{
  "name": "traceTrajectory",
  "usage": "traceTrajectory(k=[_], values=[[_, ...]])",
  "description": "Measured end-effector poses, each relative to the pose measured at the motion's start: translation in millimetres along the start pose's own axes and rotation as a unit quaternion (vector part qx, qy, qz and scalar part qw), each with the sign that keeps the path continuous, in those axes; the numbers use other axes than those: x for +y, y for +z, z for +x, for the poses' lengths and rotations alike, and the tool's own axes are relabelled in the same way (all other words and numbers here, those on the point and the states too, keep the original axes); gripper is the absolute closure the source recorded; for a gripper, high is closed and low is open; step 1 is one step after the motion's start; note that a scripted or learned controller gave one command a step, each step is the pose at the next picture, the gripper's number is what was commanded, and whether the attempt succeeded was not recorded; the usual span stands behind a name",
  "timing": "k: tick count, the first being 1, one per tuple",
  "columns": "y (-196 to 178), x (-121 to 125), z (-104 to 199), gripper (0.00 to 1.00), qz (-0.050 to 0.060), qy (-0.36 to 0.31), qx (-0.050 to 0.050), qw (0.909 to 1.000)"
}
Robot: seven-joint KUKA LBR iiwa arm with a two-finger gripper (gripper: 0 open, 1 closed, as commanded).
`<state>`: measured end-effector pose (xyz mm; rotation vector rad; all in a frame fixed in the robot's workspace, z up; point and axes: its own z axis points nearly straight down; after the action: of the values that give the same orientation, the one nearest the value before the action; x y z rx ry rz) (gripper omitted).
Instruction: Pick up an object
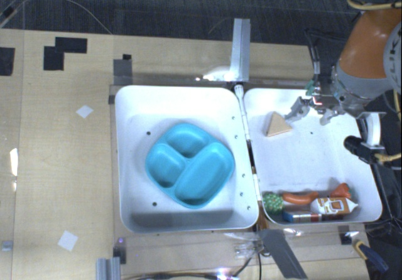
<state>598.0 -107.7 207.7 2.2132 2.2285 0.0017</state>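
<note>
Nothing picked yet. The tool (312, 109) hangs over the upper part of the right bin (352, 169), its two fingers spread apart with nothing between them, so it is wide and empty. The grey arm with the orange band (367, 43) comes in from the right edge.

Nearest candidate: a tan wedge-shaped piece (276, 125) lying on the bin floor just left of and below the tool, apart from it, not touched. Along the bin's near wall sits a cluster: a green bumpy item (272, 201), an orange sausage-like item (301, 198), and a small bottle or carton with a printed label (331, 207), packed close, touching or nearly so.

Left bin (135, 147) holds a blue divided tray (190, 164), well apart from the tool.

Judgement: task is at the approach stage. Left to do: line up over one object (the wedge looks closest), descend, close on it, lift clear of the bin. Whether the tool is high or low above the floor is hard to read from this slanted view.
</note>
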Motion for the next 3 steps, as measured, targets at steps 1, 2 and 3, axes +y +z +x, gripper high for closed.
traceTrajectory(k=[1, 2, 3], values=[[112, -11, 23, 0.00, -0.001, -0.042, 0.000, 0.9991], [23, -22, 53, 0.00, -0.001, -0.121, 0.000, 0.9927], [23, -11, 52, 0.00, -0.002, -0.211, 0.000, 0.9775]])
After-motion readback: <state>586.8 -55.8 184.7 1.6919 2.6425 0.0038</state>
